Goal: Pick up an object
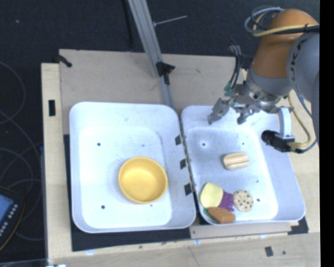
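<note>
Bread roll (235, 161), below open end effector (229, 113)

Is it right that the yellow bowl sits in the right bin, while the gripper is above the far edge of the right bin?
Not quite. The camera view shows the yellow bowl in the left bin, not the right bin. The gripper is above the right bin's far edge.

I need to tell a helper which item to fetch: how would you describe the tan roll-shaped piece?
Look in the right bin, the one nearer the arm. The tan roll lies alone near its middle, apart from the cluster of small items at the front edge. It is plain beige and log-shaped, unlike those colourful pieces.
</note>
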Tool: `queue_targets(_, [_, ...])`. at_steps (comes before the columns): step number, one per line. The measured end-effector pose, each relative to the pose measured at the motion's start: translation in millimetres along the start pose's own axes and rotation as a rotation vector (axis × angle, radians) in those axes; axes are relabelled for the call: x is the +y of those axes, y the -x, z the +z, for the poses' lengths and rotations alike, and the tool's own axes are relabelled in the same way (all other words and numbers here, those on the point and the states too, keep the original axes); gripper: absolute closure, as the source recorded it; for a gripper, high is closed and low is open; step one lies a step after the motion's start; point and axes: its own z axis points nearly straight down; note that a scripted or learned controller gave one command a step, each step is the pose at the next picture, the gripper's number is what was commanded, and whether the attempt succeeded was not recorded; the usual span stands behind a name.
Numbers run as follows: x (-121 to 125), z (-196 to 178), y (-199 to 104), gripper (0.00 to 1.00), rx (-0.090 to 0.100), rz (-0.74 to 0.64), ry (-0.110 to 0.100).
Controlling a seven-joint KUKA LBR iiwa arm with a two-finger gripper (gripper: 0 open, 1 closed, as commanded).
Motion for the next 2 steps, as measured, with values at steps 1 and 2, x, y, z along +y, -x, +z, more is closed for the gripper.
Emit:
queue_targets(1, [0, 0, 0, 0.0, 0.0, 0.0, 0.0])
queue_targets(2, [-10, 49, 1, 0.0, -0.003, 0.004, -0.005])
